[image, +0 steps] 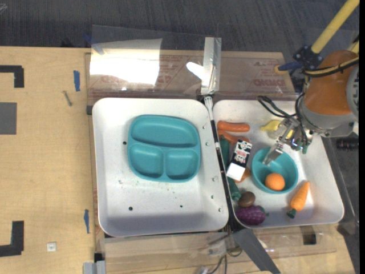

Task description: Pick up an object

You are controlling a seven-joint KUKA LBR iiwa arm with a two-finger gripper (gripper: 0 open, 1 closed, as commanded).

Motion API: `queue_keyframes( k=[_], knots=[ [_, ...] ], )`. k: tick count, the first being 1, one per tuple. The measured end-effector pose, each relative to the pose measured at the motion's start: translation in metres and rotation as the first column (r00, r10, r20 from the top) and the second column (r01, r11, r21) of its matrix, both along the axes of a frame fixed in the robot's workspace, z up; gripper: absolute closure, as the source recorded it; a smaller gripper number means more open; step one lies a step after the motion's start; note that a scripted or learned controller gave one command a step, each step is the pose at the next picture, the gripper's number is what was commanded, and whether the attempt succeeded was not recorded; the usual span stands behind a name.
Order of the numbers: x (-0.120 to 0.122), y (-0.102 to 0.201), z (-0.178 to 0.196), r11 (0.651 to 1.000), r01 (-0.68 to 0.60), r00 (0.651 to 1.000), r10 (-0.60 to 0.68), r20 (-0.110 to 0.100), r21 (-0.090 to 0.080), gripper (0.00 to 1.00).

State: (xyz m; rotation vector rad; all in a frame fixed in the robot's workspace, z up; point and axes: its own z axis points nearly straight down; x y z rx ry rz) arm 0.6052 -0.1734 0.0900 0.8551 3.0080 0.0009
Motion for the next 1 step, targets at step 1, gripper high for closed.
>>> queue_keyframes(
  k=[1],
  knots=[
    [0.028,-0.0294,0.0061,1.0,0.015,1.0,-0.014,-0.026,0.014,0.0]
  ],
)
